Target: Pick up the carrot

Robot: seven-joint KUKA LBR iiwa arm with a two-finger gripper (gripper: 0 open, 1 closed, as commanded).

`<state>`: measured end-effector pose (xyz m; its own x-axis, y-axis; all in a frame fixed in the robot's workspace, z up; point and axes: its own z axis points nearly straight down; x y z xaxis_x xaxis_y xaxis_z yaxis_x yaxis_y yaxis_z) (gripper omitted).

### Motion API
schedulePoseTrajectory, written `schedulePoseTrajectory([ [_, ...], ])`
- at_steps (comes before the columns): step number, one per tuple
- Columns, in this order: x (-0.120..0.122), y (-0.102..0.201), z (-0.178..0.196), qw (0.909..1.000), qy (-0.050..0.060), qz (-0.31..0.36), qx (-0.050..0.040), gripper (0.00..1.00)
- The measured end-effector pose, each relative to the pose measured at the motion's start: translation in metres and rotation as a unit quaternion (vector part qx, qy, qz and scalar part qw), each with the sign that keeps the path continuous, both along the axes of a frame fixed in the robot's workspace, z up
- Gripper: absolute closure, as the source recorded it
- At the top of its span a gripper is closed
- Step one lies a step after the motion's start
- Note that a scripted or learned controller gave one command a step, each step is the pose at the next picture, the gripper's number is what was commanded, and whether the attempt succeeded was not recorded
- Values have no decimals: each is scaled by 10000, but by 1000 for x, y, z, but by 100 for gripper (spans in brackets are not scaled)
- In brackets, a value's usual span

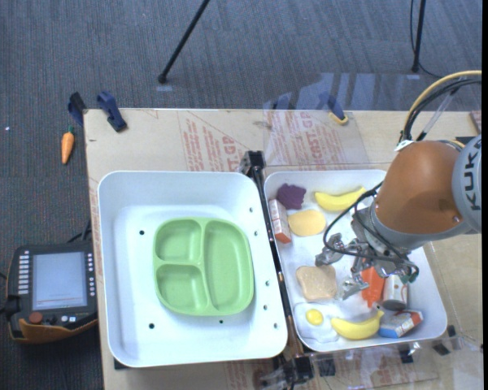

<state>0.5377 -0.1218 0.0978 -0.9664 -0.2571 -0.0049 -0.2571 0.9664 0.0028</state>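
We find the carrot (pixel 373 288) in the right bin (pixel 436 297), partly under the gripper (pixel 360 280) – long axis roughly near-to-far, tip direction unclear. Whether the gripper is spread or closed we cannot tell. Bread slice (pixel 316 283) to its left, banana (pixel 356 327) and carton (pixel 399 323) nearer – little open room.

right bin (pixel 436 292): crowded | bread (pixel 316 282), banana (pixel 356 326) flank carrot (pixel 372 285)
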Motion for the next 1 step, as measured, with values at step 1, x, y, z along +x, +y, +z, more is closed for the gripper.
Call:
schedulePoseTrajectory([
  [1,-35,1,99,9962,-21,-867,-17,100],
])
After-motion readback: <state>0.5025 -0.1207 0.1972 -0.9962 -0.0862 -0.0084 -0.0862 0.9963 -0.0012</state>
